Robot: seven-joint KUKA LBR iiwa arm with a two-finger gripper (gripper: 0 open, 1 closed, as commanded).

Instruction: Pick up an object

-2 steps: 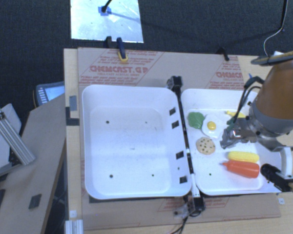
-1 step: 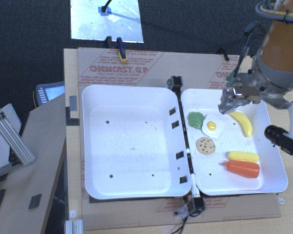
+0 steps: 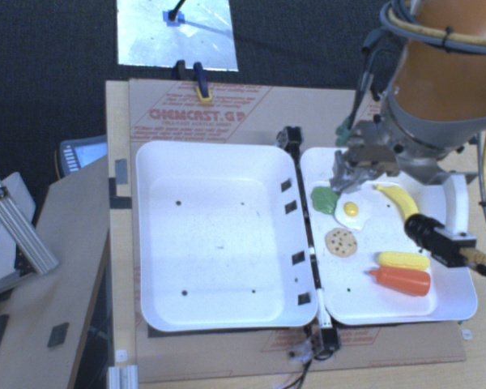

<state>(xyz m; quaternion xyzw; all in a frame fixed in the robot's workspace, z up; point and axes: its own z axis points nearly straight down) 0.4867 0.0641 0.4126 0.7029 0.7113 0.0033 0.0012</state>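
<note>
The right bin (image 3: 462, 298) holds several toy foods: a green piece (image 3: 323, 198), a fried egg (image 3: 351, 211), a banana (image 3: 399, 200), a cookie (image 3: 340, 242), a corn cob (image 3: 402, 259) and an orange carrot (image 3: 403, 280). My gripper (image 3: 348, 178) hangs low over the bin's far left part, just above the green piece and the egg. The arm's grey body hides part of the bin's far side. Nothing can be seen held in the gripper.
The left bin (image 3: 146, 217) lies beside the right one, joined by black clips (image 3: 292, 207). Both rest on a cardboard sheet (image 3: 227, 113). A black cable fitting (image 3: 434, 237) juts over the right bin near the banana. A foil sheet (image 3: 176, 21) lies at the back.
</note>
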